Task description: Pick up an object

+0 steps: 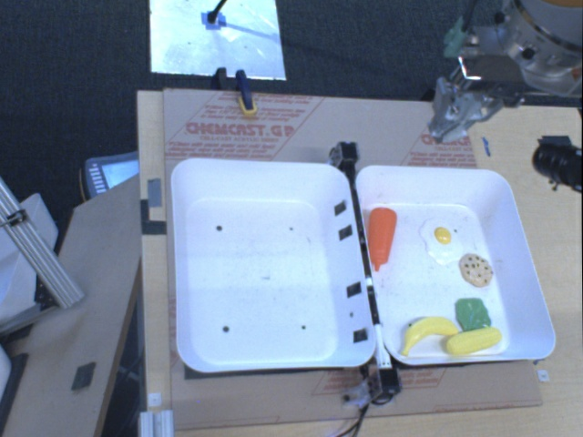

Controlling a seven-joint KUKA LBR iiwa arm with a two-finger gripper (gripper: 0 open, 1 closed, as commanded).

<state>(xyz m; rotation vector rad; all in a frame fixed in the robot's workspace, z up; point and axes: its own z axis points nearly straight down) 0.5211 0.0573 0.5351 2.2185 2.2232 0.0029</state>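
1. Six toys lie in the right bin [510, 198]: carrot [381, 235], egg [442, 241], cookie [475, 269], green piece [472, 311], two bananas [451, 335], spread apart, so any one is reachable.
2. Gripper [451, 121] hangs above the bin's far rim, holding nothing; whether apart or together, cannot tell.

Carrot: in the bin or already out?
In. The carrot lies flat on the right bin's floor by its left wall, well clear of the gripper, which is above the bin's far edge.
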